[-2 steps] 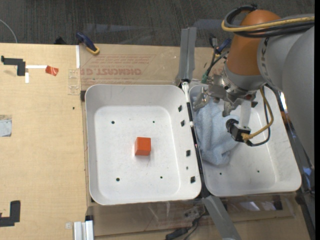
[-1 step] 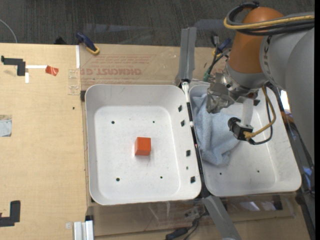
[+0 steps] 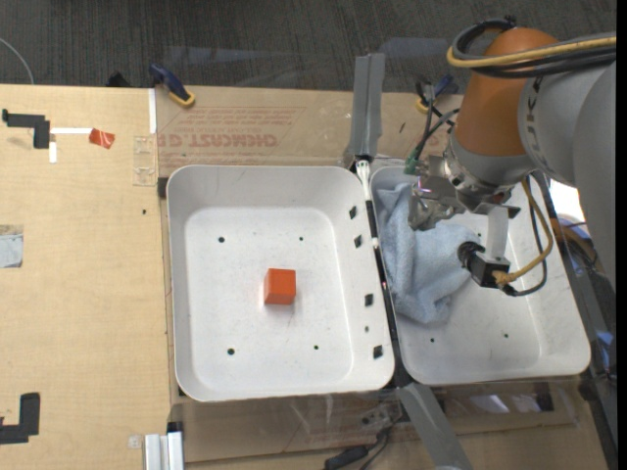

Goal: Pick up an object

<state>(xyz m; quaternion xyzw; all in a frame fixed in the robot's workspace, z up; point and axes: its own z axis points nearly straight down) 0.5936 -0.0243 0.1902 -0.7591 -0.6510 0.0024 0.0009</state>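
Cardboard point(image 3: 235, 130) print mirrored | orange block point(image 3: 280, 287) unmarked | cloth point(image 3: 416, 262) plain

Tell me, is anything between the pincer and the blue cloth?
Nothing visible. The pincer sits right at the top of the light blue cloth in the right bin. The orange block lies apart in the left bin.

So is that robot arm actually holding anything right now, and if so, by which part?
It cannot be told. The gripper is down at the upper edge of the light blue cloth in the right bin, but no hold shows.
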